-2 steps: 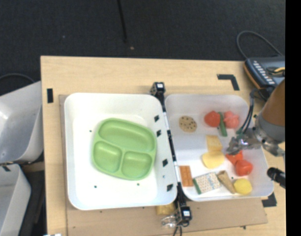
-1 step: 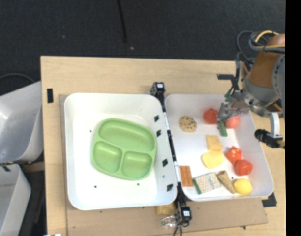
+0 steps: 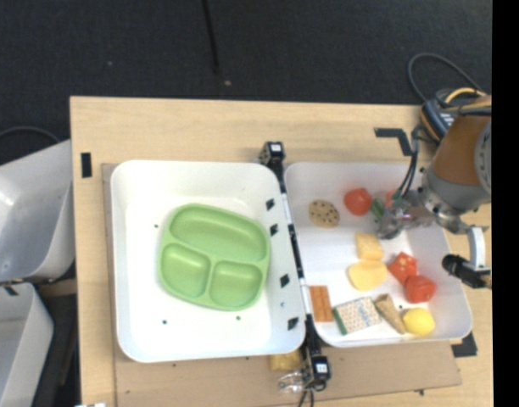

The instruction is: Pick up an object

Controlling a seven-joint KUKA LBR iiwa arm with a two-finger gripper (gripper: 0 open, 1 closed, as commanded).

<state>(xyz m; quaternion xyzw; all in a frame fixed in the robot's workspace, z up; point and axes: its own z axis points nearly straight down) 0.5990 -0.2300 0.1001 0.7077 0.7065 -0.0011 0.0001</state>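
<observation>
- The gripper [image 3: 393,221] sits low over the right bin [image 3: 327,176], near its back right part, but it's a dark blurry lump from up here, so honestly can't tell what state it's in or whether anything is caught in it.
- Nothing is clearly lifted: all the pickable stuff looks to be lying on the right bin's floor.
- Just left of the gripper there's a red tomato [image 3: 357,201], with a small green bit [image 3: 380,203] between the two that's too tiny to identify.
- Further left, one round cookie [image 3: 324,213] with dark specks, lying flat.
- Right below the gripper: two yellow chunks, a small cheese-like block [image 3: 370,247] and a bigger rounded piece [image 3: 367,274], touching or nearly so.
- Two more red pieces to the right of those, one [image 3: 402,266] above the other [image 3: 420,288], close together. So three red things total.
- Front right corner: one lemon [image 3: 419,321], with a tan wedge [image 3: 389,312] beside it that's hard to make out.
- Front edge: one patterned packet [image 3: 358,315] and one orange bar [image 3: 320,303] by the bin's left wall.
- The arm [image 3: 459,164] is cut off at the right, so only the wrist end with its orange band shows.
- Left bin [image 3: 141,329] holds one green divided plate [image 3: 214,257], three sections.
- Both bins sit side by side on the wooden bench [image 3: 175,125].
- Some small yellowish thing [image 3: 285,363] peeks out below the bins' front edge, mostly hidden.
</observation>
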